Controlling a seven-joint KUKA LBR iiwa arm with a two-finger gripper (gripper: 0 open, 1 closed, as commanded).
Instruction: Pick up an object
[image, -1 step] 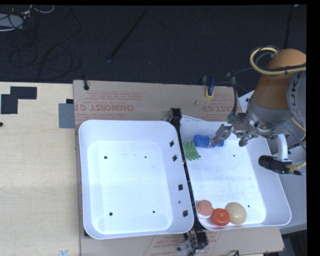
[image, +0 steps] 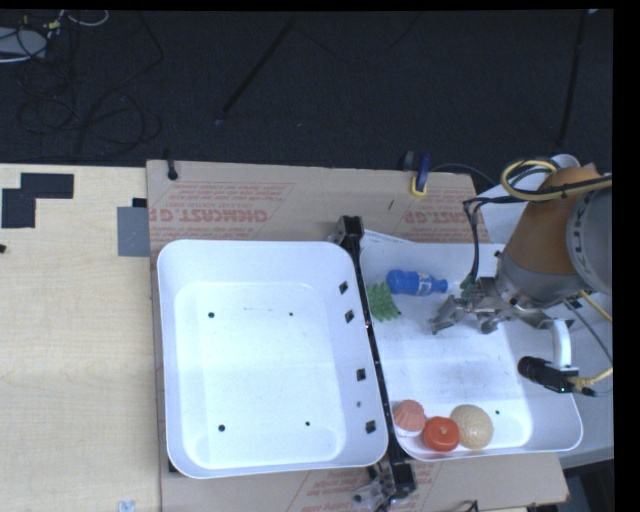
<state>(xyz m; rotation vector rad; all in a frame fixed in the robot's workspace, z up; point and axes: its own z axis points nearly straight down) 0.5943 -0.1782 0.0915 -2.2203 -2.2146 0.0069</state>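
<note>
My gripper (image: 462, 322) hangs over the upper middle of the right bin (image: 560, 425), with its fingers spread and nothing between them. A blue bottle (image: 415, 283) lies on its side just to its upper left. A small green leafy item (image: 382, 300) sits beside the bottle by the bin's left wall. Along the near edge, a pink-orange rounded piece (image: 408, 414), a red tomato-like ball (image: 441, 433) and a beige ball (image: 473, 425) lie in a row. None of them touches the gripper.
The left bin (image: 175, 300) stands beside the right one, and a black divider strip (image: 365, 340) runs between them. Brown cardboard (image: 250, 205) lies under both bins. The arm's orange band (image: 545, 235) rises at the right.
</note>
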